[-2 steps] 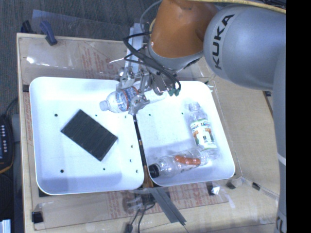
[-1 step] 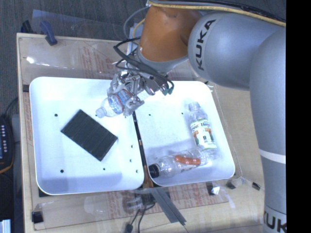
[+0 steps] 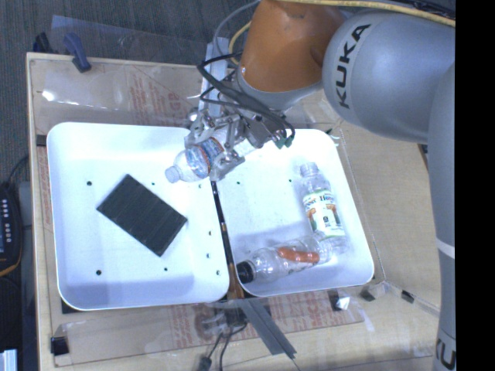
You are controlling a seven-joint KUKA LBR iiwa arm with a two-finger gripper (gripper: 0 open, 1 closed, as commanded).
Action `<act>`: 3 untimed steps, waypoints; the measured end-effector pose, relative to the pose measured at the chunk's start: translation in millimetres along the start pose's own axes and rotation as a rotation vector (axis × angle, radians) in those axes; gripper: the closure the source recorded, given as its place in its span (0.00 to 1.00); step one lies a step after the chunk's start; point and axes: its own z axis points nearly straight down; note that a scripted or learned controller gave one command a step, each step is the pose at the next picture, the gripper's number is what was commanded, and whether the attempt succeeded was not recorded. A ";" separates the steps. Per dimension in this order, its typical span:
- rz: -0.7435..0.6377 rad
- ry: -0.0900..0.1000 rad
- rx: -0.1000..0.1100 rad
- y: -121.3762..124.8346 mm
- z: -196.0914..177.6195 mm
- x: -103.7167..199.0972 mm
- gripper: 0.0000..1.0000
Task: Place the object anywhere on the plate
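My gripper (image 3: 210,147) hangs over the seam between the two bins, near their far edge, and is shut on a small clear water bottle (image 3: 191,165) with a blue label. The bottle lies nearly level in the fingers, its white cap pointing left over the left bin (image 3: 77,141). A dark grey rectangular plate (image 3: 141,214) lies flat in the middle of the left bin, below and to the left of the held bottle.
The right bin (image 3: 263,199) holds a clear bottle with an orange and white label (image 3: 321,207) along its right side and a crushed clear bottle with a black cap (image 3: 282,260) at its near edge. The arm's orange band and grey body fill the upper right.
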 end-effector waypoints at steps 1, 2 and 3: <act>0.000 -0.001 0.001 -0.1 -10.6 -0.9 1.00; -0.369 0.004 -0.004 23.4 44.7 -17.6 1.00; -0.580 0.000 -0.001 21.5 43.2 -20.5 1.00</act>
